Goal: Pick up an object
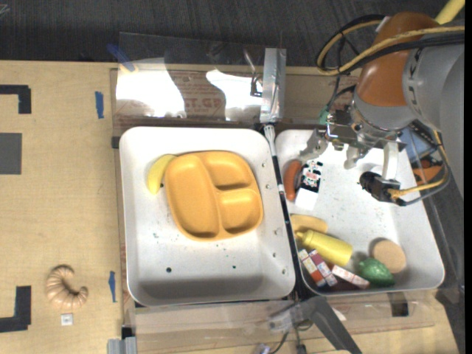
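The gripper (335, 147) is hanging over the far edge of the right bin (420, 231), its fingers spread apart and gripping nothing, so the pick is looking not yet done. Candidates are lying below: an orange-red piece (292, 179) near the bin's far-left corner, a yellow mustard bottle (328, 247) towards the near edge. An orange divided plate (214, 194) is sitting in the left bin (136, 220).

Grey KUKA arm (435, 57) reaching in from the right, orange band (387, 72) above the wrist, wrist pointing downward, two-finger gripper (335, 150) splayed open, 2 fingers (313, 152) spread apart with nothing between them, black cable looping beside the wrist
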`<state>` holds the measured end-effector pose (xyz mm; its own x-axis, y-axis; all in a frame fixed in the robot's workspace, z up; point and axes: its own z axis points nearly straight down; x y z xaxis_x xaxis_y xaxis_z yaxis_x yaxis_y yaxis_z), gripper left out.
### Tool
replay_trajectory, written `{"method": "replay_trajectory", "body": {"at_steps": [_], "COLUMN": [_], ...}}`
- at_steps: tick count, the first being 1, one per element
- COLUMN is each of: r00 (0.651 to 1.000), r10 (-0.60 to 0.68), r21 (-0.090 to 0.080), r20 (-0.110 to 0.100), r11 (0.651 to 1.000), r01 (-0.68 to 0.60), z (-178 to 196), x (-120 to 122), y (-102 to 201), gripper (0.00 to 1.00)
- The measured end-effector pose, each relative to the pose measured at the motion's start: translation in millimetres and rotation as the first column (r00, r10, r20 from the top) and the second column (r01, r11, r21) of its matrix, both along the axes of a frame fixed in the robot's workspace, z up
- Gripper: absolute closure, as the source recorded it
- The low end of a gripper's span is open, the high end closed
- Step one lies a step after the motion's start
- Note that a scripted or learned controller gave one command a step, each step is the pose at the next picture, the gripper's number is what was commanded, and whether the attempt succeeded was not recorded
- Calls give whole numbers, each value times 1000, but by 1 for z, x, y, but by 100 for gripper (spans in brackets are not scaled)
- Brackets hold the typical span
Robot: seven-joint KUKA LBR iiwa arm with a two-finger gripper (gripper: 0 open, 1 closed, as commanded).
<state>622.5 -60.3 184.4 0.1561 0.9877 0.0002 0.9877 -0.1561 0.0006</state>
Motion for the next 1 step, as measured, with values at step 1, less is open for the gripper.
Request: {"method": "replay_trajectory", "body": {"at_steps": [1], "r00": [998], "r10": [-60], "r21": [0], "r20": [2], "r11": [998], "r01": [60], "z": [-83], "x": [13], "y": [-33], "gripper": [0]}}
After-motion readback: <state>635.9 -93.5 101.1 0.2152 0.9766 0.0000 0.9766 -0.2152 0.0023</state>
